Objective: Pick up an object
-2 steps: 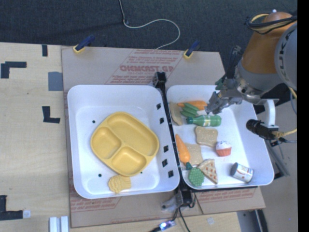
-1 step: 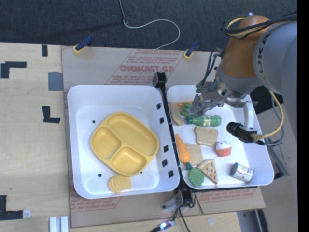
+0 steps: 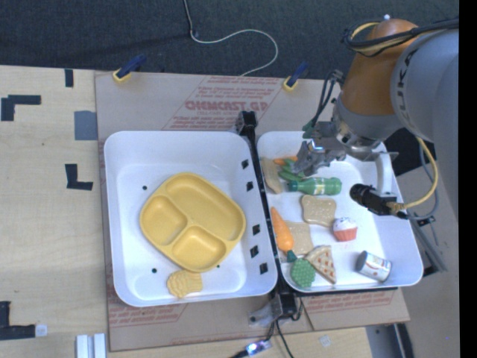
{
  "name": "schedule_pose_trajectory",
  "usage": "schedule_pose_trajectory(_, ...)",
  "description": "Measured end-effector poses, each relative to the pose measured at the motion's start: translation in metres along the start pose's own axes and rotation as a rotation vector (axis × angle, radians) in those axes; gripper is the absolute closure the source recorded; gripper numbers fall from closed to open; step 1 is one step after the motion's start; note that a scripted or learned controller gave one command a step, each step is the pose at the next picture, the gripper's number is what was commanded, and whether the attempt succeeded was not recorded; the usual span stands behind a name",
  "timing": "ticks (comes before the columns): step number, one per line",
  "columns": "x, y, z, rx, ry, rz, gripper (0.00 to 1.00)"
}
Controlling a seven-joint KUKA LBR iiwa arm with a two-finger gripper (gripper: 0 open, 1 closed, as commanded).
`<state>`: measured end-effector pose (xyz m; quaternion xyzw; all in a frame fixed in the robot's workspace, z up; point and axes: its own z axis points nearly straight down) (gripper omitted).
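Wooden tabletop (image 3: 45,222) carries two white bins. Left bin (image 3: 119,200) holds a yellow divided tray (image 3: 192,221); right bin (image 3: 395,259) holds toy food. Claw (image 3: 309,159) hangs just above the green bottle (image 3: 319,186); its finger state I cannot tell.

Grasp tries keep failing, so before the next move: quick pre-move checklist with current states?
1. Gripper over the right bin, above the green bottle: ok.
2. Fingers open or shut: cannot tell.
3. Bottle between the fingers: cannot tell; it lies flat beside the gripper tip.
4. Clutter near target: not ok; toast slice and other food toys sit close around it.
5. Carrot, cupcake, pizza slice and can lie apart from the gripper: ok.
6. Yellow divided plate in the left bin, out of the way: ok.
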<state>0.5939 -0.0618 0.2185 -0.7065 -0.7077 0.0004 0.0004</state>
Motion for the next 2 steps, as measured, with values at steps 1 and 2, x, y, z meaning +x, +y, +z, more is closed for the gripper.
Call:
schedule_pose_trajectory(1, 0.009, -0.005, -0.016, -0.001, 0.0, 0.0, 1.0)
schedule_pose_trajectory(2, 0.001, -0.006, 0.005, 0.003, -0.001, 0.002, 1.0)
